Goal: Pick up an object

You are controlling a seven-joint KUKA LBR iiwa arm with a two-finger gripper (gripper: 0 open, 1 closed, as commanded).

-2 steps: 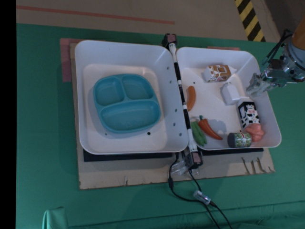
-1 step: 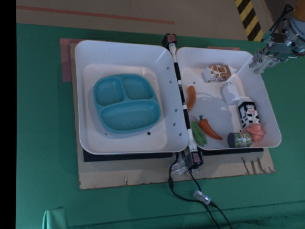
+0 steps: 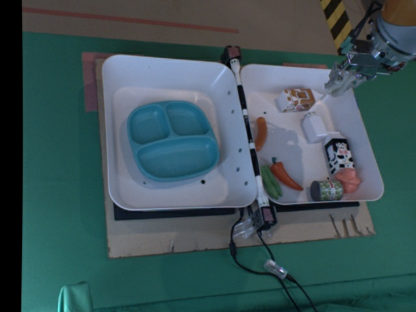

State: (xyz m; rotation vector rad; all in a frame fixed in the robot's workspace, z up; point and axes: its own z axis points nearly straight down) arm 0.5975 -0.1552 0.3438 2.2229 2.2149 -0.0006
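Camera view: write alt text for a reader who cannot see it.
A grey robot arm's pincer hovers over the far right corner of the right shallow white bin, which holds small toy foods including an orange plastic carrot and a cow-print carton. The left white bin holds a teal divided plate.

Dim, soft-focus view — white bins (image 3: 170, 77) glare mildly, casting faint shadows.

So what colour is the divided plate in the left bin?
Teal blue plate, clearest in the camera view.
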